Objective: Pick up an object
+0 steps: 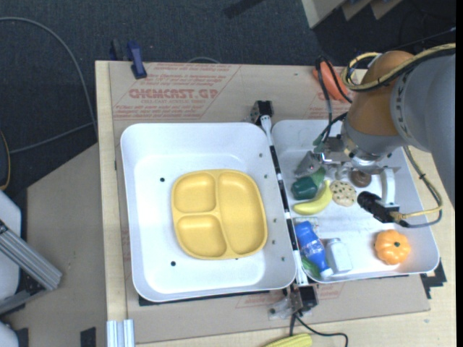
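Broadly, the bench (181,92) is a brown board printed with red lettering, and it carries two shallow white bins side by side. The left bin (145,150) holds a yellow divided plate (217,213) with three compartments, lying flat near the bin's middle. The right bin (427,248) holds all the small things. The grey arm (427,100) reaches in from the right, its orange band (380,96) above the wrist, and hangs over the far half of the right bin. The gripper (346,166) sits low there, just above the toys; whether its fingers are spread or closed cannot be told from this angle, and nothing can be seen between them.

Just left of the gripper lies a green toy vegetable (305,187), touching the yellow banana (312,204) that curves beneath it. A round speckled cookie (343,192) lies just beside the banana's right end, under the gripper. At the near left of the right bin, a blue bottle (311,243) lies against the bin's wall, with a small clear packet (338,255) beside it. A small orange pumpkin (392,246) sits near the right wall, well apart from the gripper.
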You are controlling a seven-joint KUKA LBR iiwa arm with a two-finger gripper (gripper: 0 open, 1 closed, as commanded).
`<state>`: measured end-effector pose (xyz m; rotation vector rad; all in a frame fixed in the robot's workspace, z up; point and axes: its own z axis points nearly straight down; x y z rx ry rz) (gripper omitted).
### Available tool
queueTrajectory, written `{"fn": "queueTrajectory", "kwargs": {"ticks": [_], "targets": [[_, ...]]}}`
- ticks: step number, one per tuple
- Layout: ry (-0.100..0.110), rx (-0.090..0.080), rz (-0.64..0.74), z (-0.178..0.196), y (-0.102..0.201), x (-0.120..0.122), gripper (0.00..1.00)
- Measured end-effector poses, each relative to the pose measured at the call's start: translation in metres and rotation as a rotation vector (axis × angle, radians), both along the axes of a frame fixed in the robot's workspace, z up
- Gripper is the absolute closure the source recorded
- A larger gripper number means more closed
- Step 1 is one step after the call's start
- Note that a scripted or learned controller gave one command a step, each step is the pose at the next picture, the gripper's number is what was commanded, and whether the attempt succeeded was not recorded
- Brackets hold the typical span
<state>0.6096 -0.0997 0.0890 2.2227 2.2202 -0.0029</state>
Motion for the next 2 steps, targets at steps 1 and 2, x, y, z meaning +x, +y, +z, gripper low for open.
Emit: {"fn": "queueTrajectory", "kwargs": {"ticks": [1,2], "targets": [[-0.004,0.001,0.0,0.0107,0.0009,0.0011,1.0],[-0.003,0.001,0.0,0.0105,0.0009,0.001,0.0]]}}
